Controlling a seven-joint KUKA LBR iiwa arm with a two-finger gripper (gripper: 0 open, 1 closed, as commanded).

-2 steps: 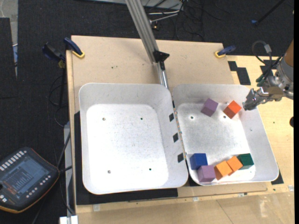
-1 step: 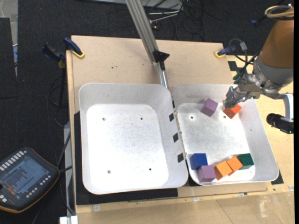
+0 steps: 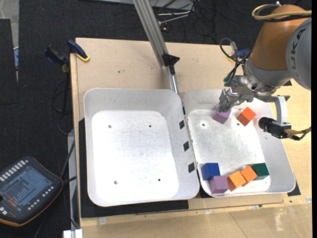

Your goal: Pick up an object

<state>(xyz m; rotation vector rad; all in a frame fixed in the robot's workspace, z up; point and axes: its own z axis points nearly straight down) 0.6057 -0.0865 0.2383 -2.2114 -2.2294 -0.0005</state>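
Observation:
My gripper [image 3: 226, 106] hangs low over the far end of the right bin [image 3: 277, 155], right at the top edge of a small purple block [image 3: 221, 116] that lies on the bin floor. Whether it touches the block is unclear. An orange block [image 3: 246, 116] sits just to the right of the purple one. Along the bin's near edge lie a blue block [image 3: 210, 170], a second purple block [image 3: 219, 184], two orange blocks [image 3: 237, 178] and a green block [image 3: 260, 170].
The left bin [image 3: 91, 143] stands beside the right one. A slanted metal pole [image 3: 152, 31] ends at the far seam between the bins. A blue-and-yellow clamp [image 3: 75, 48] grips the bench's far left corner. A teach pendant [image 3: 25, 188] lies off the bench, lower left.

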